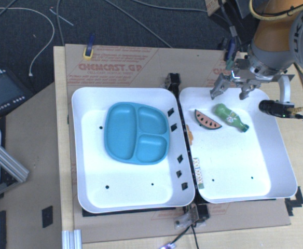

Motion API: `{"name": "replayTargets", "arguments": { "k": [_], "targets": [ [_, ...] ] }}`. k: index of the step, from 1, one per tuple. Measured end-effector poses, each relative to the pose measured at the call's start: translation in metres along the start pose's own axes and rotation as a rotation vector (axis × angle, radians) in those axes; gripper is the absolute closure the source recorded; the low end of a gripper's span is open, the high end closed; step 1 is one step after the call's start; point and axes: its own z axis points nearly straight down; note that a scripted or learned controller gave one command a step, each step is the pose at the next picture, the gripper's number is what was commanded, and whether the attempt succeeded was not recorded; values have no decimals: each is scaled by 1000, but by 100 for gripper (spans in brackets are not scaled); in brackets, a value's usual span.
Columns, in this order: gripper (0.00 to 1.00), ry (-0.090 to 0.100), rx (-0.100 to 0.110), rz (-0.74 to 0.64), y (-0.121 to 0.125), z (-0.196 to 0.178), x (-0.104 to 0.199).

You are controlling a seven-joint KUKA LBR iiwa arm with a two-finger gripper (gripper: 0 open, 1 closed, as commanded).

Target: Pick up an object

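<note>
far left: dark screen device (1, 90) at 9 o'clock of the bench, off the board; grey cables (37, 14) loop over dark floor at 11 o'clock.
board: brown cardboard sheet (136, 61) under both bins; blue-and-yellow clip (89, 48) on its top edge at 11 o'clock.
writing on board: red print, reads roughly "CHEMCAST GP", smaller lines under it too blurred to read.
left bin (89, 185): shallow, white, rounded corners; a few small black dots on the floor.
left bin contents: blue divided plate (137, 133), three compartments, lying flat, toward 12 o'clock of the bin centre; nothing seen in the compartments.
seam: black clips (181, 160) run down the line where the two bins meet; a black clamp (173, 81) at its 12 o'clock end; a narrow printed strip (198, 173) on the right bin's left wall, text not legible.
right bin (276, 183): shallow, white, touching the left bin along the seam.
right bin contents: watermelon slice toy (207, 119), red with green rind, at 11 o'clock of the bin centre; green bottle (231, 117) lying on its side just beside it at its 3 o'clock, cap end pointing to 4 o'clock. Touching or not: cannot tell.
gripper (232, 91): over the right bin's 12 o'clock rim, above and apart from the bottle; two fingers spread, nothing between them.
arm (278, 30): grey with orange band, at 1 o'clock, reaching in from the right.
</note>
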Motion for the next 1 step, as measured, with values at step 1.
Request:
{"name": "replayTargets", "arguments": {
  "k": [1],
  "targets": [
    [0, 0, -2, 0, -5, 45, 6]
  ]
}}
